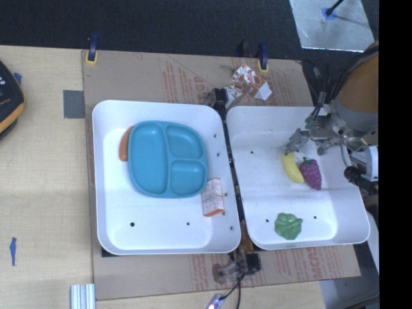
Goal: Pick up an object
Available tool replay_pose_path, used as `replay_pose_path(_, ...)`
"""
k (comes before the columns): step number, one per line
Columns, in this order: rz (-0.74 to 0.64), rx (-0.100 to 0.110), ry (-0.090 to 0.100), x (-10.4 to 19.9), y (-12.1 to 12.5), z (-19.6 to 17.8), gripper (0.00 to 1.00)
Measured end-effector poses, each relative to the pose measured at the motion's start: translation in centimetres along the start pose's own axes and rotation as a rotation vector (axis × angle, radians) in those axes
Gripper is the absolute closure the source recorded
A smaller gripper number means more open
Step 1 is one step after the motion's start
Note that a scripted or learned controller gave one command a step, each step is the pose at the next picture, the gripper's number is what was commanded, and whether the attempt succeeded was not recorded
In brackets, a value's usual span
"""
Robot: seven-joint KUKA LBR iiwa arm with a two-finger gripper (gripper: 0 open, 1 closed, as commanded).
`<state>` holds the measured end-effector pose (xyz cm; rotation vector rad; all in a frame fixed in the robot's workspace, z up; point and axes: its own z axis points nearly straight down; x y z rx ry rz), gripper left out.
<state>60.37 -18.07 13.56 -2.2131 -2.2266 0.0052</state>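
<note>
Light even and fairly bright, from overhead. Both white bins (161, 240) read near blown-out, floors almost featureless. Soft shadow under the blue plate (168, 159), falling left and down; faint shadow inside the bin rims. Dark floor (161, 11) at top underexposed, little texture. Overall softness, low resolution; small print on the wrapper (213, 197) unreadable.

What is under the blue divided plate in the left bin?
An orange object pokes out from beneath the blue divided plate at its left edge, lying on the left bin floor. The plate covers the rest, so its shape and identity cannot be told.
</note>
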Motion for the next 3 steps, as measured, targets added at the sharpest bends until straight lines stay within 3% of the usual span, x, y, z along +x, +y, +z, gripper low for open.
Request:
replay_pose_path(1, 0.000, 0.001, 0.000, 2.7, -0.9, 4.4, 0.00)
replay_pose_path(2, -0.002, 0.001, -0.001, 2.6, -0.9, 3.4, 1.00)
replay_pose_path(3, 0.000, -0.001, 0.000, 8.7, 2.5, 0.5, 1.00)
